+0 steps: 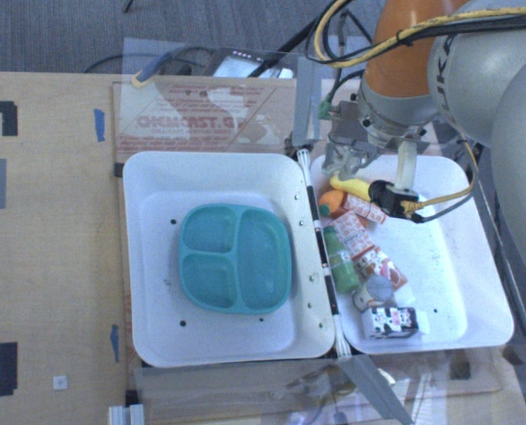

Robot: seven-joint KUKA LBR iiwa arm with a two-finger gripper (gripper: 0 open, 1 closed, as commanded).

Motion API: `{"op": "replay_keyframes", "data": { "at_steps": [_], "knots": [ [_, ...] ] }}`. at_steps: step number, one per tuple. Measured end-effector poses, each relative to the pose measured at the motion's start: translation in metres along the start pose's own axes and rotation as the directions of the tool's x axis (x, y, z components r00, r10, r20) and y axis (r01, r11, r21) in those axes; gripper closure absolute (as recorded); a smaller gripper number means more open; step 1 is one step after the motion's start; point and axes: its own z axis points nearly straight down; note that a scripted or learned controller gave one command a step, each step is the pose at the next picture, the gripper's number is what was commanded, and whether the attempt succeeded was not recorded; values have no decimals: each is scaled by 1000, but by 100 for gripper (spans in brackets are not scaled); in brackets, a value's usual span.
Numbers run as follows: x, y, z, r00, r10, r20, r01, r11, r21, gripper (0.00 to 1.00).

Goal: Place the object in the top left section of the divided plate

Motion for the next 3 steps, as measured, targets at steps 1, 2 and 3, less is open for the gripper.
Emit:
{"op": "replay_keyframes", "data": {
  "at_steps": [1,2,3],
  "knots": [
    [57,-37,34,991,-130,-1,130,991,4,100],
    [88,-99,-135,984,-181,0,181,984,0,100],
    [88,-99,-135,984,-181,-1,181,984,0,0]
  ]
}}
